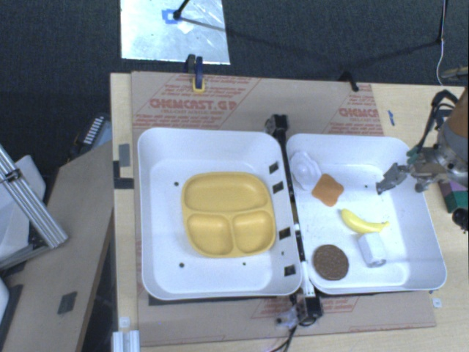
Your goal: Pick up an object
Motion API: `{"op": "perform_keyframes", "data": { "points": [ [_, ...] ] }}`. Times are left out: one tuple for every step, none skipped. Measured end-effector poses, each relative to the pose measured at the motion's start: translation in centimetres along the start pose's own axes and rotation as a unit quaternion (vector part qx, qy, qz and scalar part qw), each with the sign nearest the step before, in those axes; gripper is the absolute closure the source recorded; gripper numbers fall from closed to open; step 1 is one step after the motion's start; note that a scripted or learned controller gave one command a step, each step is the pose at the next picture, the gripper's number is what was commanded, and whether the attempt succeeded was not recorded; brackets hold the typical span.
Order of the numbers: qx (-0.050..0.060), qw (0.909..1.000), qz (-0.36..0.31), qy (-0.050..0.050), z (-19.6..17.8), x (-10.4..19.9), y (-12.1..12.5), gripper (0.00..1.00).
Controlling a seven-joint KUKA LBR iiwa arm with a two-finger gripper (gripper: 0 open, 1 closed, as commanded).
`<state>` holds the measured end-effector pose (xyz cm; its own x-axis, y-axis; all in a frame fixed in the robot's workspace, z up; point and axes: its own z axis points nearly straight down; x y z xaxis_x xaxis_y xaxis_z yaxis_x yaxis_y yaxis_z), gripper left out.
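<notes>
The right bin holds several small objects: an orange block, a yellow banana, a brown round cookie, a white cylinder and a clear plastic piece. My gripper hovers over the bin's right side, above and to the right of the banana. Its fingers are spread open with nothing between them. The arm comes in from the right edge.
The left bin holds a yellow divided plate. A black hinge strip runs between the bins. Both bins rest on a cardboard sheet. A metal frame stands at the left.
</notes>
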<state>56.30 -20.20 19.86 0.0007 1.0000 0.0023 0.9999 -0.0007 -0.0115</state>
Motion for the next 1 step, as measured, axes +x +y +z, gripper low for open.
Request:
{"op": "perform_keyframes", "data": {
  "points": [
    [-0.006, 1.0, -0.002, -0.001, -0.79, 0.09, 0.3, 0.0]
  ]
}}
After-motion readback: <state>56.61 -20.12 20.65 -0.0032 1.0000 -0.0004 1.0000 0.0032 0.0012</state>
